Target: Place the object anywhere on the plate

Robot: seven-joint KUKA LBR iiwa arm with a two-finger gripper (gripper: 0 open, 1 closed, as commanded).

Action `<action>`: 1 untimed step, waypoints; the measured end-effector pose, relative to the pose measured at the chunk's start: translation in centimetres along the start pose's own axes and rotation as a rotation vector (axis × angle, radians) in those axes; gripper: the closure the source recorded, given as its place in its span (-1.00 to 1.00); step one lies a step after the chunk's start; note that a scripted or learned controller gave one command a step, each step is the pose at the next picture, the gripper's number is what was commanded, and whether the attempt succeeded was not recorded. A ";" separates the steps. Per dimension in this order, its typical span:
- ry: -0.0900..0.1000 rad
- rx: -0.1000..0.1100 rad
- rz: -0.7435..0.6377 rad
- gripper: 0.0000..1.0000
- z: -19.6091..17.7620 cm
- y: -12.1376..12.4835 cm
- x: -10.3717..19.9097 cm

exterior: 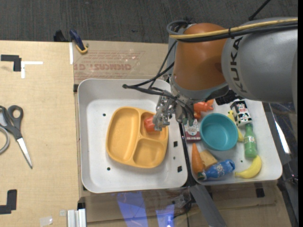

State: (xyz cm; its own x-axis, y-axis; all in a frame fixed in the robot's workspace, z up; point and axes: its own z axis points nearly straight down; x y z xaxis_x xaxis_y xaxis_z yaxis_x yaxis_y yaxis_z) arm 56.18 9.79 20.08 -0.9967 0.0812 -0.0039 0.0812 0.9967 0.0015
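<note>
White plastic forms both bins. Nearest the camera in the right bin (272,174) lie one blue bottle (218,170), one banana (251,168) and one carrot (197,159); farther in sit one teal bowl (218,132), one green bottle (249,144) and one cow figure (241,113). In the left bin (94,150) rests one yellow divided plate (125,136). The gripper (163,119) hangs at the plate's right rim, its fingers closed on a small red object (150,124) over the plate's edge. Beyond, the grey arm (255,60) crosses the right bin. One pair of scissors (16,131) lies on the wooden bench (38,174).
</note>
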 end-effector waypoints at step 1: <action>0.004 0.000 -0.377 1.00 0.5 0.2 6.2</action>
State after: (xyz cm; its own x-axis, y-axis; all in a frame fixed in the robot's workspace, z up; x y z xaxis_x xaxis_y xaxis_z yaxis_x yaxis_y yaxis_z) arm 50.06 10.47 19.55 -0.9566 -0.2913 -0.0006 -0.2913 0.9566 0.0007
